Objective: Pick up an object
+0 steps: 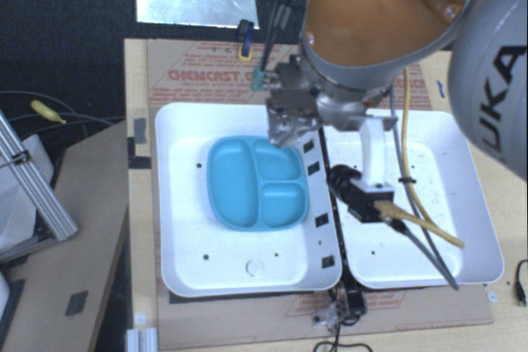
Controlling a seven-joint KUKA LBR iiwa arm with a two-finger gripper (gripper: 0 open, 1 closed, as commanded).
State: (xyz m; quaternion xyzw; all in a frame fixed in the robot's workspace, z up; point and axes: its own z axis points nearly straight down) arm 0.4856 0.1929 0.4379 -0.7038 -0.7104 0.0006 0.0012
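Note:
A light blue divided plate with three compartments lies flat in the left white bin. My gripper hangs over the plate's far right rim, close to the wall between the two bins. Its tips sit right at the plate's edge. The large grey and orange arm above hides most of the gripper body.
The right white bin sits beside the left one, with the arm's bracket and yellow cable hanging over it. Both bins rest on a cardboard sheet. A metal frame stands off the bench at the left.

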